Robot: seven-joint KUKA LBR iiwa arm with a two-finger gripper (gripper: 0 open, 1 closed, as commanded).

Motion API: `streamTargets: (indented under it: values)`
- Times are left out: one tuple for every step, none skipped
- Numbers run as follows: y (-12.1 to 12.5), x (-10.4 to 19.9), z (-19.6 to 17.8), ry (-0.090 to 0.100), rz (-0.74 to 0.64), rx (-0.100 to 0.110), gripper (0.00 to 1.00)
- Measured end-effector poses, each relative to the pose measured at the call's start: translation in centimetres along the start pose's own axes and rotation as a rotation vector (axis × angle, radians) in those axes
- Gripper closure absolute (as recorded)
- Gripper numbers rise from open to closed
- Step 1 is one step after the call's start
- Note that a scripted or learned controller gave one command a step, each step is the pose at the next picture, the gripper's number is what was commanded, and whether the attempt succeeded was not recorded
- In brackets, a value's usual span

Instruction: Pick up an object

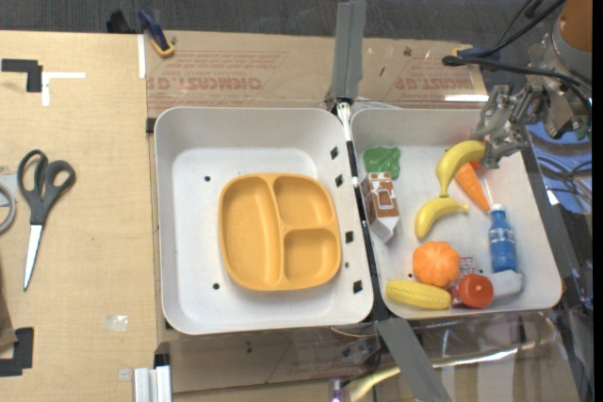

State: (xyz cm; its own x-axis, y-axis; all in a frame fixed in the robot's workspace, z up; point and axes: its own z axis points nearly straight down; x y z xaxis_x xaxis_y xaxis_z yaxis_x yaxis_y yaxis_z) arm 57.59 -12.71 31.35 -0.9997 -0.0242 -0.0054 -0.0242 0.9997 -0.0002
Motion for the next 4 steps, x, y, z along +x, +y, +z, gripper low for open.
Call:
streamTargets:
  values:
    - [0.0,-0.2,-0.9,-0.005,-0.001,0.001,1.0]
    - [0.0,-0.3,-1.9,-0.009,-0.001,0.002,1.0]
    - [0.0,-0.5,-2.8,-0.013,-0.001,0.002,1.0]
    - [-0.1,-0.7,-3.8,-0.018,-0.001,0.003,1.0]
